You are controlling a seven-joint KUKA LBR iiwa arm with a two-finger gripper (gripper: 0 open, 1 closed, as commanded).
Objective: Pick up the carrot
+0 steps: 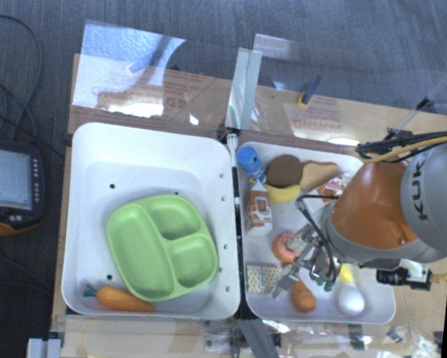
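The carrot (119,299) lay far left of the gripper (299,277), in the other bin, its long axis left-right. Whether the jaws were open, I could not tell.

The left bin (89,159) holds a divided plate (162,246) near its middle, and the carrot (119,299) lies just in front of the plate, at the bin's front wall. The right bin (368,315) holds a crowd of small things, the gripper (303,270) above them; an egg (351,299) lies at its front right.
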